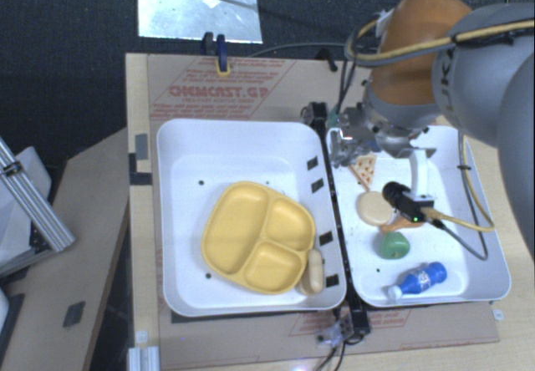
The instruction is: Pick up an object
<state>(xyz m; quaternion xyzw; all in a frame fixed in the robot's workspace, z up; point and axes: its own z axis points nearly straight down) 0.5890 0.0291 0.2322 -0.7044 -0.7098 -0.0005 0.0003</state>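
Note:
My gripper (pixel 342 146) hangs over the far left corner of the right bin (pixel 476 277), close to the wall between the two bins. Just below and to its right lies a tan, speckled cracker-like piece (pixel 364 170). Nearer the front of that bin are a pale beige round object (pixel 374 209), a green rounded object (pixel 393 246) and a blue bottle with a white cap (pixel 420 279) lying on its side. Nothing shows in the gripper's grasp.
The left bin (pixel 192 160) holds a yellow divided tray (pixel 259 236) with a small beige roll (pixel 313 271) against its lower right edge. The grey arm with its orange band (pixel 418 22) covers the back of the right bin.

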